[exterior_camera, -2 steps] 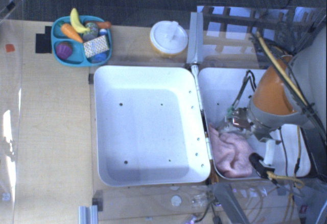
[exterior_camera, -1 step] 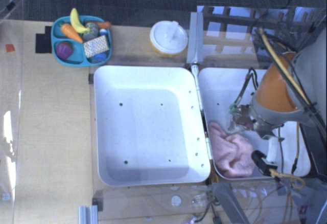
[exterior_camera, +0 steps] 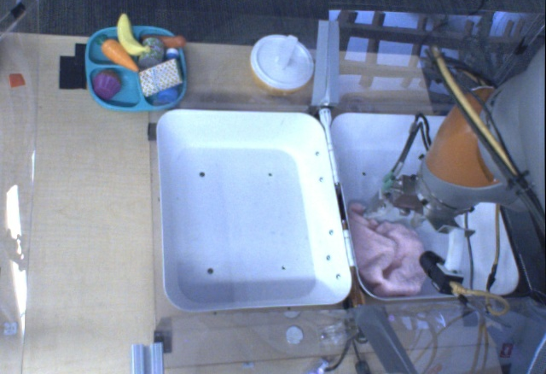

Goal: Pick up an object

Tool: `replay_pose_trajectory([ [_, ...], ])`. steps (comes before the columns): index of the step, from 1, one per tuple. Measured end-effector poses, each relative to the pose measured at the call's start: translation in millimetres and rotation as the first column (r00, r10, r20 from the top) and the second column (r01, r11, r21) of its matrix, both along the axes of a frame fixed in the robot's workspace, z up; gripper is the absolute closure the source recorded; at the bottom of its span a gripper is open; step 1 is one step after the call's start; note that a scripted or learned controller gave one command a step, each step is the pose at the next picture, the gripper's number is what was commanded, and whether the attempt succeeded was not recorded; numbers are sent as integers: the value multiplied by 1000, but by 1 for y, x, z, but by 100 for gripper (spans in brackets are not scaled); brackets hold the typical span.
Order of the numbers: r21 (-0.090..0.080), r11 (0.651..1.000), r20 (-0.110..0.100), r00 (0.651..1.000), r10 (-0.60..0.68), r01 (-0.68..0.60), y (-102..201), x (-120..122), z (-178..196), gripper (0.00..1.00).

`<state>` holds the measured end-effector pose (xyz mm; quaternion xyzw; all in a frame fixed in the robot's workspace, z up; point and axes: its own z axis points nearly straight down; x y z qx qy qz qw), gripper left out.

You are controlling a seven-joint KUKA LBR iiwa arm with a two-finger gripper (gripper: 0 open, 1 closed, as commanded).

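Wooden worktop (exterior_camera: 85,210) carrying two shallow white bins side by side. The left bin (exterior_camera: 247,210) adjoins the right bin (exterior_camera: 367,146), which contains a crumpled pink cloth (exterior_camera: 386,254) in its near left corner. The tool (exterior_camera: 401,203) is lowered at the cloth's upper edge. A blue tray (exterior_camera: 136,67) of toy food stands at the far left.
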<state>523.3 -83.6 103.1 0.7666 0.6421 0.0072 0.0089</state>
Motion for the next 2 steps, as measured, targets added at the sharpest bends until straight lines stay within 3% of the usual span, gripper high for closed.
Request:
replay_pose_trajectory([
  [1, 3, 997, -20, 996, 82, -82, -84, 17, 12, 0],
  [2, -2, 997, -4, 997, 80, -80, -64, -31, -13, 0],
])
